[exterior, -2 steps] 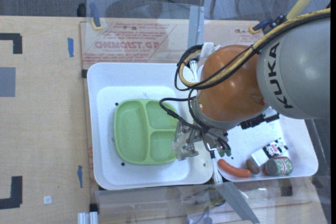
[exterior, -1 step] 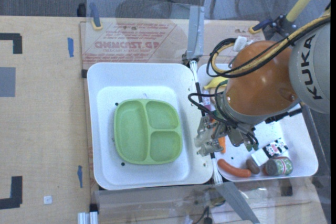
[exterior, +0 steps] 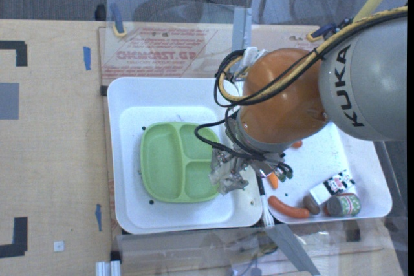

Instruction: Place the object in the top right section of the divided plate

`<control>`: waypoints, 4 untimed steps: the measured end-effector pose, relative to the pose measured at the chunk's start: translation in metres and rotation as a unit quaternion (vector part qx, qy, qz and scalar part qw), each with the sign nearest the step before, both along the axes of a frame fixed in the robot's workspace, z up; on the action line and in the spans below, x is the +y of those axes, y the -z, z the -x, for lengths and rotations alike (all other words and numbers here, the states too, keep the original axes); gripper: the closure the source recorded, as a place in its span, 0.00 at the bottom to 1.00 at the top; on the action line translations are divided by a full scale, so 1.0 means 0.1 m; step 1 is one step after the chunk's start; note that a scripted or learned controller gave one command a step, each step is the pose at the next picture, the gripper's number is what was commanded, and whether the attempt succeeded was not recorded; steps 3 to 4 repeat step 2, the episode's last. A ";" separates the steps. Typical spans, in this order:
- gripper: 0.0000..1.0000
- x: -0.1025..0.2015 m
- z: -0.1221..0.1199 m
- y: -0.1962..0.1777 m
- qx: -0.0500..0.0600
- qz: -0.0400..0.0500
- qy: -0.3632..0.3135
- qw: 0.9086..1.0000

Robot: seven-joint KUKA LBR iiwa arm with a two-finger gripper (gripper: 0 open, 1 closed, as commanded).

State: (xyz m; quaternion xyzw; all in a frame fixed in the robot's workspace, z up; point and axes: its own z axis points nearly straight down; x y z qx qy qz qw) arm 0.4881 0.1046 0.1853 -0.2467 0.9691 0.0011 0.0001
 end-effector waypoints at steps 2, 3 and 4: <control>1.00 -0.24 -0.18 0.02 0.000 0.000 0.001 1.000; 1.00 -0.24 -0.18 0.02 0.000 0.000 0.001 1.000; 1.00 -0.24 -0.18 0.02 0.000 0.000 0.001 1.000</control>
